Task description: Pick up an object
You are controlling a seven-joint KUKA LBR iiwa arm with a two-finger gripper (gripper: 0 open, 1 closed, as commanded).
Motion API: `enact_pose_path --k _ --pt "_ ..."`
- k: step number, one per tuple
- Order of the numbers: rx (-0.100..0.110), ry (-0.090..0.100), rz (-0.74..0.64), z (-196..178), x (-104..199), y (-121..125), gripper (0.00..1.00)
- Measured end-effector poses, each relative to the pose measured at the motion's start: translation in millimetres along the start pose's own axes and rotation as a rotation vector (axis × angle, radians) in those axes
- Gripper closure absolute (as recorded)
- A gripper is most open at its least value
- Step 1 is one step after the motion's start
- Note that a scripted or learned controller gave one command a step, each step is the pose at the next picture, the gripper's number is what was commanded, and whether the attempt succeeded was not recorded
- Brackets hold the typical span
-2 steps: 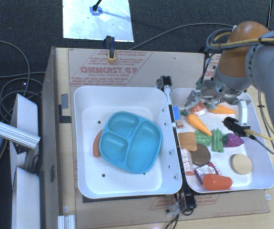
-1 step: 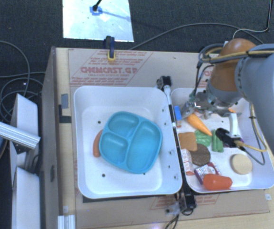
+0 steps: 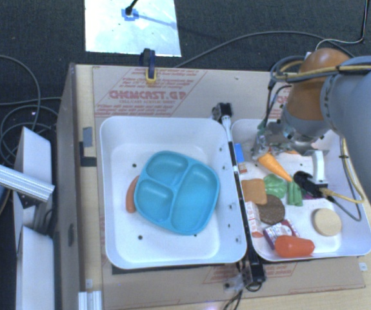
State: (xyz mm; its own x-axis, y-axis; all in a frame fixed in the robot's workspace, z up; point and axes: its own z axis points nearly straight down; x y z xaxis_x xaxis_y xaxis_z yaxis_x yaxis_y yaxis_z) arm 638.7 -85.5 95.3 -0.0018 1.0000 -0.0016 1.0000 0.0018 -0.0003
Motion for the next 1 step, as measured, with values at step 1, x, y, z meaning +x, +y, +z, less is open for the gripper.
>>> enact_pose_path --k 1 --pt "-0.003 0.002 -0.002 -90.1 72.3 -43.8 1.0"
